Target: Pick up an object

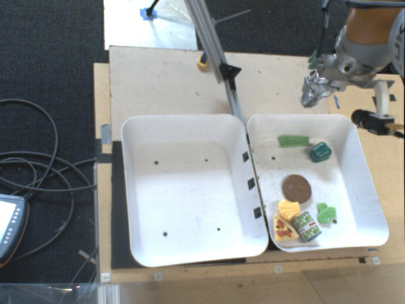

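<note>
A: Dark carpet (50, 43) surrounds the pale bench (158, 81), and black cables (38, 163) loop across the floor at the left.

B: And on the bench?

A: Two shallow white bins sit side by side, rims touching. The left bin (183, 189) shows its bare speckled floor. The right bin (364, 176) holds all the objects.

B: Where is the arm?

A: The arm (370, 24) comes in at the upper right, its orange band above the wrist. The gripper (314, 94) hangs over the bench just beyond the right bin's far rim, with nothing between its fingers. Whether those fingers are spread or closed cannot be told from this angle.

B: And the objects, largest first?

A: A brown disc (296, 188) lies near the middle. A green stick (293, 142) lies by the far wall, with a teal block (320, 151) just beside its right end. Near the front wall cluster a green can (306, 226), a yellow wedge (289, 209), a small yellow packet (283, 229) and a bright green piece (326, 213).
</note>
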Controlling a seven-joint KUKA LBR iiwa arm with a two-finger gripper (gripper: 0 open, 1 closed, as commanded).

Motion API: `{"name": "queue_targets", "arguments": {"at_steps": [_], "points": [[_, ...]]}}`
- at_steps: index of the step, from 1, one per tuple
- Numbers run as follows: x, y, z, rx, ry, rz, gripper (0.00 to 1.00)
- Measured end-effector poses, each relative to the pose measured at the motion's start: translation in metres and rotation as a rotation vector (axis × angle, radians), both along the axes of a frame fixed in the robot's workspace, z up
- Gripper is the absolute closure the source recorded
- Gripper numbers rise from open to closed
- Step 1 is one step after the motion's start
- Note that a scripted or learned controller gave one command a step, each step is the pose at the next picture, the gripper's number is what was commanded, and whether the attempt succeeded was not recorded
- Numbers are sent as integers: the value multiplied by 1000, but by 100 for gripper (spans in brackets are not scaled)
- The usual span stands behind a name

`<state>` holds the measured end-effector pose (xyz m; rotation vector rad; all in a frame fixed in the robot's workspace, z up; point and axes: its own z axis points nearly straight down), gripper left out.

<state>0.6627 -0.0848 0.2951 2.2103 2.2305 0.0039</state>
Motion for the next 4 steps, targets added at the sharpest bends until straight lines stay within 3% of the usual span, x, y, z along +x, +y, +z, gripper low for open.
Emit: {"name": "queue_targets", "arguments": {"at_steps": [4], "points": [[-81,168,-47,1,6,0,100]]}}
